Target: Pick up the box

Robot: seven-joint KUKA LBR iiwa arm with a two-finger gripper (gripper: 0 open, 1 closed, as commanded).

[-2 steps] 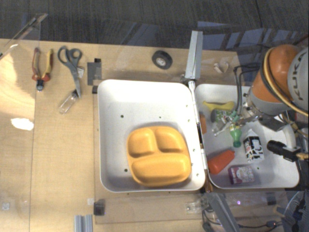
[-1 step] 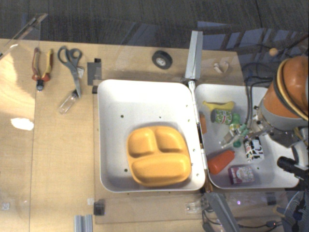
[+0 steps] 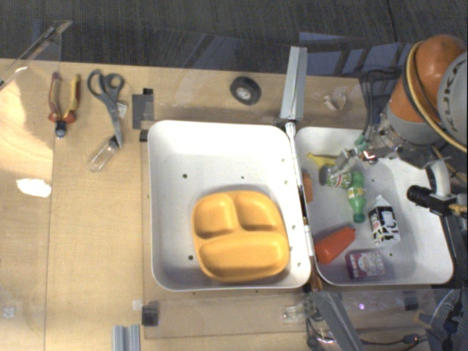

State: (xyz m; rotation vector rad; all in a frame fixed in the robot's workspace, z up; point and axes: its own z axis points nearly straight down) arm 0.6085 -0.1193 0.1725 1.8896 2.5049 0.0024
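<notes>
The gripper (image 3: 363,151) is seen low over the back of the right bin (image 3: 439,273), just beside the top of a green bottle (image 3: 355,196). Whether it is wide or narrow cannot be told. The box (image 3: 383,224), black and white, is found right of the bottle and near it, with bare floor between it and the right wall. A red thing (image 3: 334,244) and a purple pouch (image 3: 364,264) are crowded towards the front rim. In the left bin (image 3: 219,148) a yellow tray (image 3: 240,234) is set near the front, with open floor behind it.
</notes>
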